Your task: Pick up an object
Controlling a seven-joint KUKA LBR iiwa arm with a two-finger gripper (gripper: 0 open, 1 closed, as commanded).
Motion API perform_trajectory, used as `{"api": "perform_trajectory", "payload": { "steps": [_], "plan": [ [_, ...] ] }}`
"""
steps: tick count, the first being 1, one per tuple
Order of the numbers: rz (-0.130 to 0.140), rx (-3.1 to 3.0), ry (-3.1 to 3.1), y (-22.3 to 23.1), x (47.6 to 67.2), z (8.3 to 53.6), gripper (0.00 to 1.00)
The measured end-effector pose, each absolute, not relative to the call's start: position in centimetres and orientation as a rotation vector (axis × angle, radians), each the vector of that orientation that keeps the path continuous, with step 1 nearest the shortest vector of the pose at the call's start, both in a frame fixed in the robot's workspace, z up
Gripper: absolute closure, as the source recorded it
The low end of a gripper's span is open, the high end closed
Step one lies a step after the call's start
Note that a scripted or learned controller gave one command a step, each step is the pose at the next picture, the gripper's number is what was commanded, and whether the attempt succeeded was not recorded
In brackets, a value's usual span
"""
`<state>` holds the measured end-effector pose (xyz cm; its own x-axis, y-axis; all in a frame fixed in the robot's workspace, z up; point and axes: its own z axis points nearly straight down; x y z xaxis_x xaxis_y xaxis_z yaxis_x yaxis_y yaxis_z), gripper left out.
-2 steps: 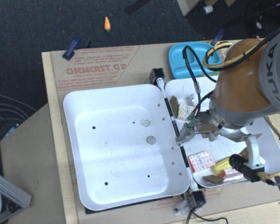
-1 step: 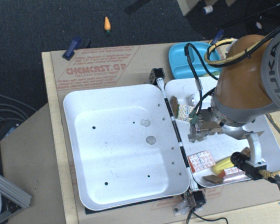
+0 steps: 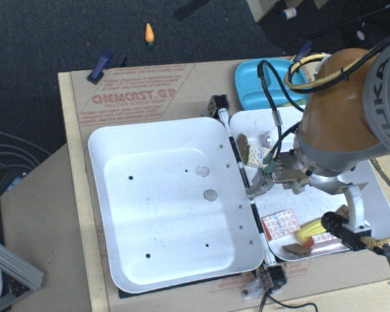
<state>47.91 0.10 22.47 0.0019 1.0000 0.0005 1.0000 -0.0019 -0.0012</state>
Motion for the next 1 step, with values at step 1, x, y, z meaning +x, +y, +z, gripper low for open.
{"api": "perform_trajectory", "payload": {
  "steps": [1],
  "plan": [
    [0.000,-2.224,-2.221,-5.79,47.92,24.00,0.00]
  ]
}}
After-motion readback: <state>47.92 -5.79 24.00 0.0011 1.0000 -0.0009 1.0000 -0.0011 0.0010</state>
